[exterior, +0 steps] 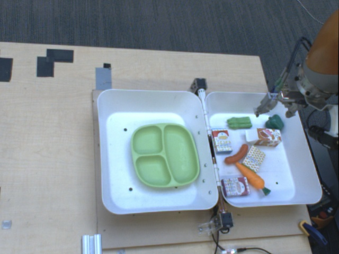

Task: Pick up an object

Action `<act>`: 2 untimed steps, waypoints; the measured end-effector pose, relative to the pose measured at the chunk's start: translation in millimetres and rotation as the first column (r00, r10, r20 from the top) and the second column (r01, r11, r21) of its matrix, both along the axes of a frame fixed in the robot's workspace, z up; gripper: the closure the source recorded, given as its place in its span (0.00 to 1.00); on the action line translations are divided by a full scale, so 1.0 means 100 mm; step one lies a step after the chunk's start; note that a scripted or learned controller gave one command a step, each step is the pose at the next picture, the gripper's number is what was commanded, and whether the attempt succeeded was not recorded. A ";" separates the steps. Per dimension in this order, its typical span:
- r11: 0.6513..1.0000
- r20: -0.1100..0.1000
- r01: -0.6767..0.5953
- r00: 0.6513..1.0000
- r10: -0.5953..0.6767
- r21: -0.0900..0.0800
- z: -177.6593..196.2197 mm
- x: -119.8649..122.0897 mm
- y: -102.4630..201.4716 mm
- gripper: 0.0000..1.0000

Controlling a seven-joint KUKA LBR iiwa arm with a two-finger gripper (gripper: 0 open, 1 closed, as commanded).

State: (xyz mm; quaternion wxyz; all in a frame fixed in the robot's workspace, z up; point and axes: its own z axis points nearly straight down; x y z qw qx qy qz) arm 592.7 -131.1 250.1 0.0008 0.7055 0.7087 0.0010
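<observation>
Bench (47,142): pale wood, bearing two shallow white bins side by side.

Left bin (114,157): holds one light green divided plate (165,155) with three compartments, lying flat near the middle.

Right bin (302,168): holds the small items, listed by clock position within the bin.
- Green pickle-shaped piece (239,123), 11 o'clock, lying crosswise.
- Dark green leafy piece (275,122), 1 o'clock, near the back wall.
- Brown and white carton (267,137), 2 o'clock, just below the leafy piece, tilted.
- Red and white box (221,141), 9 o'clock, beside the divider between the bins.
- Sausage (237,154), centre, slanted, its lower end near the carrot.
- Waffle-patterned cracker (254,158), just right of the sausage, touching the carrot top.
- Carrot (250,177), 5 o'clock, orange, slanted, green tip toward the lower right.
- Dark red packet (235,187), 7 o'clock, by the front wall, touching the carrot.

Gripper (276,103): at 12 to 1 o'clock over the right bin's back rim, above the leafy piece, fingers spread apart, nothing between them. Grey arm with orange band (324,49) enters from 3 o'clock.
</observation>
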 end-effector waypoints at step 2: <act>1.000 0.019 0.004 1.000 -0.003 -0.007 -1.60 -1.00 0.40 0.00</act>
